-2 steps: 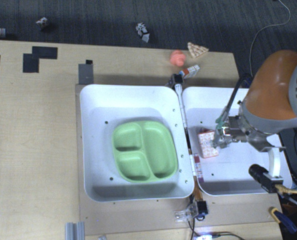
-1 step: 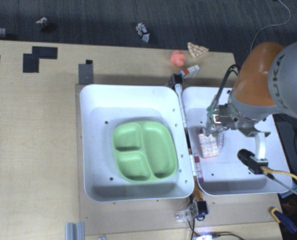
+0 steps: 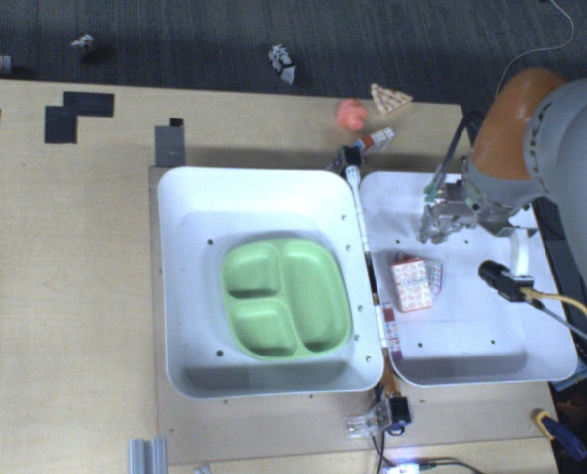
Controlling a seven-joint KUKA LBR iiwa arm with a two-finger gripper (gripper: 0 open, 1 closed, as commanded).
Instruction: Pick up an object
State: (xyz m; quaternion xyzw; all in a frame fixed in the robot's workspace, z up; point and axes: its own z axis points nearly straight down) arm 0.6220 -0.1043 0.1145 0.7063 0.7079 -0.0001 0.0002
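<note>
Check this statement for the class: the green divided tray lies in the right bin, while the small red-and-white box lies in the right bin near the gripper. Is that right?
One detail is wrong. The camera view shows the green divided tray lying in the left bin, not the right one. The rest holds: the small red-and-white box lies in the right bin, near the gripper.

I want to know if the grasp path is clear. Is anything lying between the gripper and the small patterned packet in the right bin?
Nothing visible does. The gripper hangs over bare floor of the right bin, and the packet lies just below-left of it in the view.
</note>
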